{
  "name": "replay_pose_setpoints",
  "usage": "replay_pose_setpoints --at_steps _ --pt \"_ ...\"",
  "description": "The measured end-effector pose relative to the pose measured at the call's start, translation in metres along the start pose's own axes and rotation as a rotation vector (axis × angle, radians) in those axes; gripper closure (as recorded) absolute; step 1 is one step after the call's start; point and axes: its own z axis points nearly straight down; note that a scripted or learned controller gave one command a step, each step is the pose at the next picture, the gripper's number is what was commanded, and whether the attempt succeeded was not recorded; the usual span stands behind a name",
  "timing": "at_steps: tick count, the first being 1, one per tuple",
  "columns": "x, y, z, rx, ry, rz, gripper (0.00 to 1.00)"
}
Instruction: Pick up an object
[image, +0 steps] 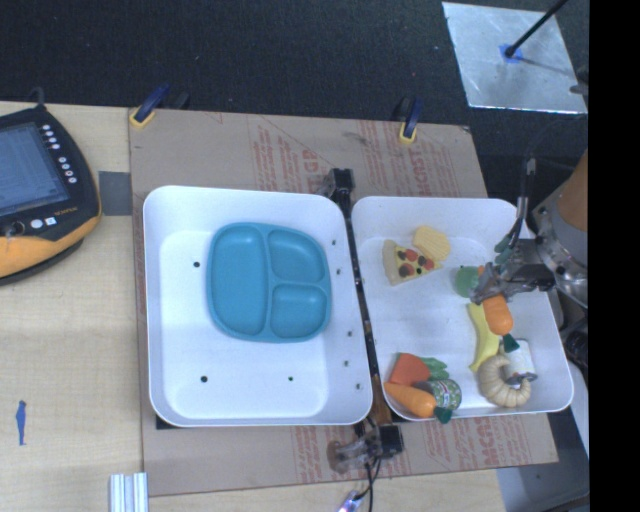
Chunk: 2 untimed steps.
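Camera view: reaching in from the right, with the hand (492, 283) hanging low over the right bin (450, 204), near its far right side. Sitting just above a green piece (466, 280) and an orange piece (498, 318), close enough to be touching one or both, though not showing which. Not showing either piece gripped; whether the hand is wide or narrow, cannot tell, the dark metal blurring into the toys beneath.

Judging the step: closing in on a grasp, nothing lifted yet. Likely aiming at the orange piece or the green one, both lying right under the hand, with a banana (483, 343) just beside the orange piece and a bagel (503, 382) further toward the near rim.

Lying well apart from the hand: a pizza slice (407, 262), a carrot (412, 400). Holding a blue plate (268, 282) alone, the left bin (160, 300).

Calling next for settling on one piece only, coming down squarely around it, closing firmly, then rising straight up. Risking a crowded grip, the banana and the bin wall being so near.
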Motion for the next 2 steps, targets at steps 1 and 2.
replay_pose_setpoints --at_steps 1,2 --pt "0.063 0.031 0.010 -0.002 -0.001 -0.003 1.00" --pt "0.036 -0.027 -0.031 -0.002 0.001 0.000 1.00"
